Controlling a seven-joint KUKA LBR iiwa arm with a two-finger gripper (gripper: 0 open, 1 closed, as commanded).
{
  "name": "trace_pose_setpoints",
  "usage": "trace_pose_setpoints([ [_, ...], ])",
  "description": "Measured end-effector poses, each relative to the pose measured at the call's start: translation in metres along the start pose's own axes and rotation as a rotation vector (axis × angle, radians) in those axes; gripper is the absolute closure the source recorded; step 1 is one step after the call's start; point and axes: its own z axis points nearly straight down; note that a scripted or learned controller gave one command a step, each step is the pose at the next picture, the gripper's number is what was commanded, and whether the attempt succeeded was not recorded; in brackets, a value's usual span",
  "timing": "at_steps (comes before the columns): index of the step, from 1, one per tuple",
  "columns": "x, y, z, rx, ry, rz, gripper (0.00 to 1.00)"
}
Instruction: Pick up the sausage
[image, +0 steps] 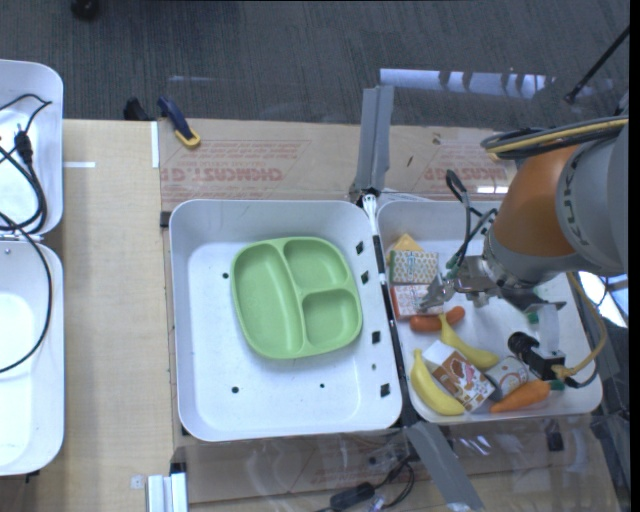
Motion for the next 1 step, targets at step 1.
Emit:
trace_pose_setpoints([
  [1,-0.0016,0.0002,0.0003,0.002,0.004,0.014,0.00],
])
